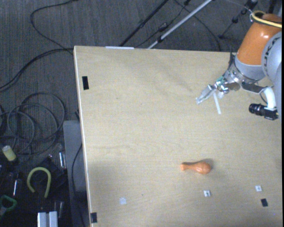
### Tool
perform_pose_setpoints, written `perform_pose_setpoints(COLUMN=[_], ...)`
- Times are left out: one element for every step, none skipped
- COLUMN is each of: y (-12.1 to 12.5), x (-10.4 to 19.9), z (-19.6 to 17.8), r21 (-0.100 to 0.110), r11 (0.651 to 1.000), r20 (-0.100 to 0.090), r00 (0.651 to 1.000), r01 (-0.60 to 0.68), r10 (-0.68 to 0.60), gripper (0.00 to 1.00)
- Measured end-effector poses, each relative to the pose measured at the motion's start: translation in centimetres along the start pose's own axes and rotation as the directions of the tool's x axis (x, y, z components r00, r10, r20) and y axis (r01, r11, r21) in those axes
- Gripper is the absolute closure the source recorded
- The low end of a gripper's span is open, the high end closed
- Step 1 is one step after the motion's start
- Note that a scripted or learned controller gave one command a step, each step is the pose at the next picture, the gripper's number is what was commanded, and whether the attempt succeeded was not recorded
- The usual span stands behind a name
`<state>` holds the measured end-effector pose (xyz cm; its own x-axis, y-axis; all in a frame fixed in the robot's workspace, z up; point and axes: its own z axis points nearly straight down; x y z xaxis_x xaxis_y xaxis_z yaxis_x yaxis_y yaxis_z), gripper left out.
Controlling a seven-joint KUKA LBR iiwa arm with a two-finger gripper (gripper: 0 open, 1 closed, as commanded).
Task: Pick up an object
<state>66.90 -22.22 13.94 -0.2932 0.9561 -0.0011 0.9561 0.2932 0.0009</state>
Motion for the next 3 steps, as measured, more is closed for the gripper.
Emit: perform_pose_setpoints(y=[0.7, 0.8, 1.7], x=[2.1, 2.2, 5.4], z=[5.5, 4.5, -4.2], r21=[0.0, -0.004, -0.002], r11=[0.945, 0.945, 0.969], r20=[0.0, 0.001, 0.0], r00=[0.945, 0.945, 0.969], r01=[0.326, 0.327, 0.246], r10=[-0.326, -0.327, -0.246], gripper=[0.0, 1.0, 1.0])
